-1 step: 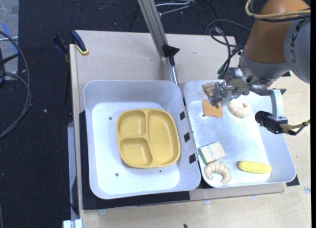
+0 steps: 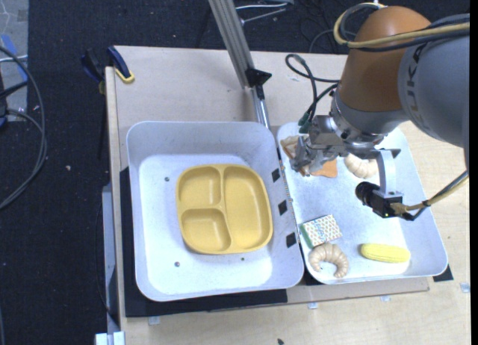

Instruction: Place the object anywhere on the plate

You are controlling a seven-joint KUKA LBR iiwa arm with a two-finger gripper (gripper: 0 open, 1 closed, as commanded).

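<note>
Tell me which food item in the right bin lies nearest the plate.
The checkered waffle piece, at the bin's left edge; the croissant and corn lie farther from the yellow plate.

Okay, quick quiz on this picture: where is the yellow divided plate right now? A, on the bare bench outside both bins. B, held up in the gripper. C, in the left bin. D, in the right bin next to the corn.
C: the yellow divided plate lies flat in the left bin, while the corn sits in the right bin.
</note>
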